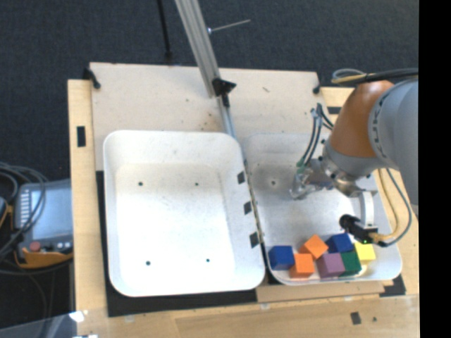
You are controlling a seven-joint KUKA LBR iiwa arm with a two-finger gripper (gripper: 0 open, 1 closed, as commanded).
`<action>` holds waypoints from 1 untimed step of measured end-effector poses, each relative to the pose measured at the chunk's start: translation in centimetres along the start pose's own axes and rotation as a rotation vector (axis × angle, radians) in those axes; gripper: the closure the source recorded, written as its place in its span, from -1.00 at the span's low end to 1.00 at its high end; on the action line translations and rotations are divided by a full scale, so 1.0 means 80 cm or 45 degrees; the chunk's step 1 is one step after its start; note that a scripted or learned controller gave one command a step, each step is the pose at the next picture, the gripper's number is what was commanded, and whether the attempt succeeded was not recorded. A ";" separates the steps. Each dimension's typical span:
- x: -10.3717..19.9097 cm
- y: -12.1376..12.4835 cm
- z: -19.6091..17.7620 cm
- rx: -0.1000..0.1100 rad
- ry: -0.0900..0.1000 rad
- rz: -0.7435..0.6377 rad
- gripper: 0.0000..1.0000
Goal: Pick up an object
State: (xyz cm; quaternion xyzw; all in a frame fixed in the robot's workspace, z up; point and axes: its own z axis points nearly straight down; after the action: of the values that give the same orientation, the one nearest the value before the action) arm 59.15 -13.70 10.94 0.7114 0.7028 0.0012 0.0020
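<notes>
Scene: a slanted look down on a wooden worktop (pixel 169 97) carrying two shallow white bins side by side.
Left bin (pixel 120 153): bare white floor with a few small dark specks.
Right bin (pixel 271 160): holds a cluster of small blocks packed into its near corner.
Blocks: a blue block (pixel 281 257) at the left end, two orange blocks (pixel 304 263) (pixel 316 245), a purple block (pixel 330 265), a green block (pixel 350 263), a second blue block (pixel 340 243) and a yellow block (pixel 364 251).
Arm: grey with an orange band (pixel 356 118), reaching in from the right.
Tool (pixel 304 185): poised over the bare middle of the right bin; nothing can be seen in it, and how far it is open cannot be told.
Key relation: the blocks lie toward the near edge from the tool, slightly to the right, and apart from it; the upper orange block looks nearest.
Writing: no readable labels or brands.
</notes>
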 end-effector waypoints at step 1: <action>0.003 0.008 -0.057 -0.002 0.000 -0.021 1.00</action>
State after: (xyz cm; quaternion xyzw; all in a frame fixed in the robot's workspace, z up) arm 59.80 -13.46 15.51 0.7057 0.7085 0.0015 0.0025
